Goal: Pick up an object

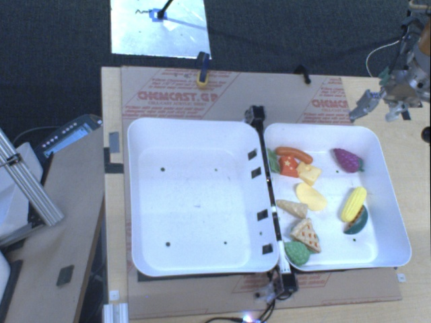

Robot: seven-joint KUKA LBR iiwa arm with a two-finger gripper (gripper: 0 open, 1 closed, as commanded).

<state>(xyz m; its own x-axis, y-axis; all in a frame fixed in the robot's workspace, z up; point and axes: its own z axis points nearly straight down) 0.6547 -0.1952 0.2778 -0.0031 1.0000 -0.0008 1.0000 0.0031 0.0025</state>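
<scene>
Grapes point(347, 159) sit nearest your gripper point(381, 108), just below-left of it in the right bin point(387, 180); fingers spread wide, holding nothing.

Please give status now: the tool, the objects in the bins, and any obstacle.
Tool open, holding nothing, above the bench beyond the right bin. Toy foods lie in that bin, purple piece nearest. Nothing seen in the way.
</scene>
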